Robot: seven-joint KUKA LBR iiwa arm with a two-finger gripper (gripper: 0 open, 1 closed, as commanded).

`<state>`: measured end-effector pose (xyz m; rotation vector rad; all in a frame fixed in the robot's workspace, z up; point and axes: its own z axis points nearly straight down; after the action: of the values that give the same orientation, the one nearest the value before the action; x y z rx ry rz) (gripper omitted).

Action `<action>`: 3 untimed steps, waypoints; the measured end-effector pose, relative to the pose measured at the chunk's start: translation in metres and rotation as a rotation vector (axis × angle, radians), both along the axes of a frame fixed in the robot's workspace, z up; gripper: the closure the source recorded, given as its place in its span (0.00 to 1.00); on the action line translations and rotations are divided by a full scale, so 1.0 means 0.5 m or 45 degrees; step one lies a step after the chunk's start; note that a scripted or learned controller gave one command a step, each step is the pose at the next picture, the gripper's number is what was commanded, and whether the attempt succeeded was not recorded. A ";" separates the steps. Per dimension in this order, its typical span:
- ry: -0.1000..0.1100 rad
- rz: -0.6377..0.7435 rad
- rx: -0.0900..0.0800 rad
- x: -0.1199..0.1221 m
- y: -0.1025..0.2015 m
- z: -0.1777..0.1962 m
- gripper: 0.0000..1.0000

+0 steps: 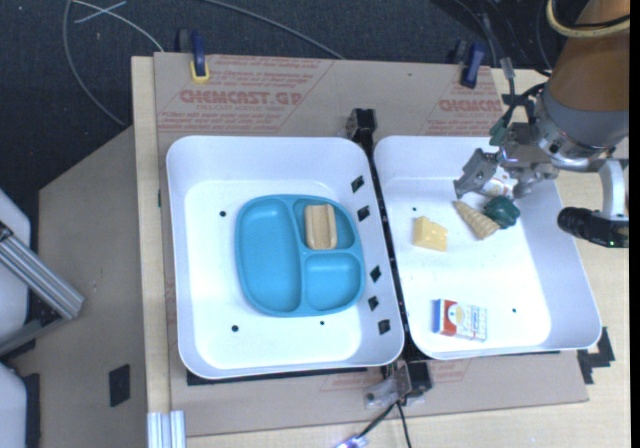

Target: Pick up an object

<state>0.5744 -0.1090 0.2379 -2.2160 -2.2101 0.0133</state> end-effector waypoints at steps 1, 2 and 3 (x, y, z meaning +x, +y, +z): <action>-0.017 0.003 -0.002 0.005 0.000 0.014 0.00; -0.011 0.005 0.000 0.022 0.012 -0.087 0.00; -0.011 0.002 -0.001 0.036 0.000 -0.192 0.00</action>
<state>0.5922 -0.1092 0.1418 -2.2185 -2.2166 0.0047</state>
